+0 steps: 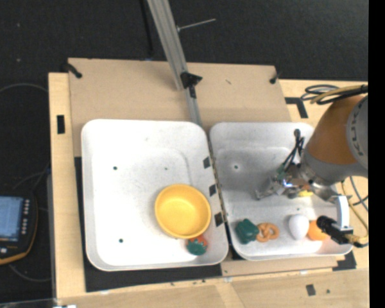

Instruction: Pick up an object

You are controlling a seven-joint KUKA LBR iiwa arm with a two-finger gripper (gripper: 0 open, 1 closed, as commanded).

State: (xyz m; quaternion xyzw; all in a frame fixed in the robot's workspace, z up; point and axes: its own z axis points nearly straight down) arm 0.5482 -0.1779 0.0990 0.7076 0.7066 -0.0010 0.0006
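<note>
Over the right bin [244, 140], at about three o'clock from the bench's middle, I see the gripper [274, 188] hanging above the bare floor; whether it is clenched or released I cannot tell. Along that bin's six o'clock edge sit a green object [246, 231], a pretzel-shaped orange piece [267, 231], a white egg-like object [298, 226] and an orange object [315, 231], all apart from the gripper. A yellow bowl [183, 210] rests at five o'clock in the left bin [115, 146], with a small green-and-red object [197, 246] just beside its six o'clock rim.
</note>
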